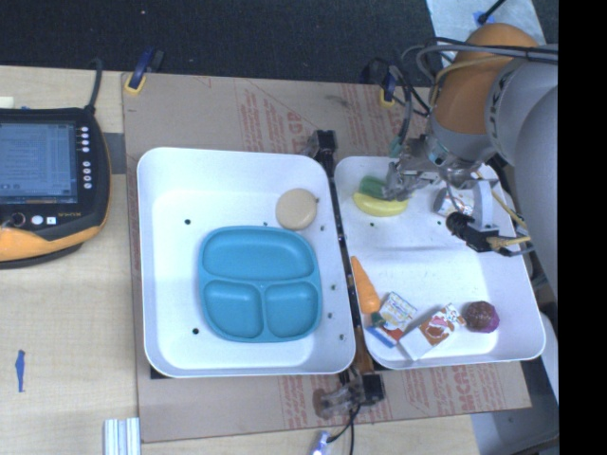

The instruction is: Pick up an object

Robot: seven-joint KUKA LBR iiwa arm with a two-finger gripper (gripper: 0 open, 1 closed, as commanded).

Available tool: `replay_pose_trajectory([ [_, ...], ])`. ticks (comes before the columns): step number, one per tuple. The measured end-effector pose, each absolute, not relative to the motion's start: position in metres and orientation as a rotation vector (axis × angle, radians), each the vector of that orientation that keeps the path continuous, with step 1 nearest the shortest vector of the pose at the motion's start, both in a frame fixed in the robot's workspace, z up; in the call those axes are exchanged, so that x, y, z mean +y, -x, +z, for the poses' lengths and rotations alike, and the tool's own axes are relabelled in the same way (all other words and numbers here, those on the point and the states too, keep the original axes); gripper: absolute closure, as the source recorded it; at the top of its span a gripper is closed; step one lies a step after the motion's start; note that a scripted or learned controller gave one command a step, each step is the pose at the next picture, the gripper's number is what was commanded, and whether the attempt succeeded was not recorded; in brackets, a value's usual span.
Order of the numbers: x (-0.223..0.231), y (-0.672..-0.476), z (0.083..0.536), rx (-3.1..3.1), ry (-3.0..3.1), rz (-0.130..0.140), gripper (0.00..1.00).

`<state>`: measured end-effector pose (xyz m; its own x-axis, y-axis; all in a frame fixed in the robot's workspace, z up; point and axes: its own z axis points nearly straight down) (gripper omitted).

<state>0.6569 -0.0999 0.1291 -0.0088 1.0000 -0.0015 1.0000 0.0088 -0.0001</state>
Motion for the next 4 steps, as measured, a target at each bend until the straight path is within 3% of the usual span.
replay_pose_trajectory([
  [1, -0.087, -0.602, 0.193, 2.225, -2.221, -0.002, 1.0],
  [2, -0.087, -0.602, 0.192, 2.226, -2.222, -0.003, 0.0],
  [3, -0.094, -0.656, 0.094, 2.23, -2.216, -0.007, 0.0],
  [4, -0.1, -0.657, 0.126, 2.226, -2.218, -0.001, 0.0],
])
